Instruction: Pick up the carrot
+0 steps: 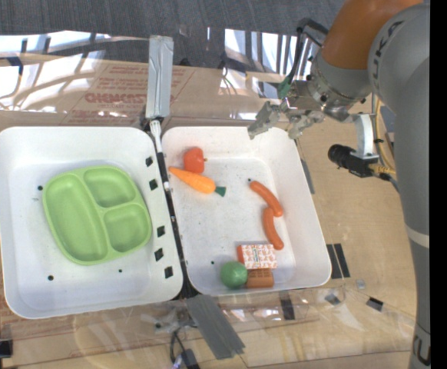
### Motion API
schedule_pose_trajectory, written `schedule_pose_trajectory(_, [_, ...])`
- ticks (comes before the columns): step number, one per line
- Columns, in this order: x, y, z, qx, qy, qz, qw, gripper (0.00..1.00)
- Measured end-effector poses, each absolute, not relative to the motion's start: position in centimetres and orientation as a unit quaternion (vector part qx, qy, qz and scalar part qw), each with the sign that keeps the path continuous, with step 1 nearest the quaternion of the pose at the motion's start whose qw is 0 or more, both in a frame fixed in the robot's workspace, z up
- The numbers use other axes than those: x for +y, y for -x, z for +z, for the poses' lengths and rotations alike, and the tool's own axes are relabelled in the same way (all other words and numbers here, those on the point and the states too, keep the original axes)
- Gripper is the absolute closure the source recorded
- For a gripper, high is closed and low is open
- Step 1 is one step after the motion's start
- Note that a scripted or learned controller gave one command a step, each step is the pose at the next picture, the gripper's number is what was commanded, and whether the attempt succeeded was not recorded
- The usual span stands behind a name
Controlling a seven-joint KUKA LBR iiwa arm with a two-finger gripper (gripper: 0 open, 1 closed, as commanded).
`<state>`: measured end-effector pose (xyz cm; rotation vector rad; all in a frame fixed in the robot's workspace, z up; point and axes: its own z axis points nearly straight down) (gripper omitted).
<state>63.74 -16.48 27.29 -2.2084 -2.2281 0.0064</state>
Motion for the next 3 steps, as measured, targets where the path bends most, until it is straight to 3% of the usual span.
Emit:
schedule_pose_trajectory(1, [-9.66,-62.39,19.47,-0.717,0.697,0.0027,0.003,0.00])
schedule_pose_trajectory(2, [-9.65,-62.48,20.38,-0.719,0.695,0.0035,0.004,1.00])
schedule_pose_trajectory(3, [-9.67,-62.48,20.38,-0.719,0.695,0.0036,0.004,0.00])
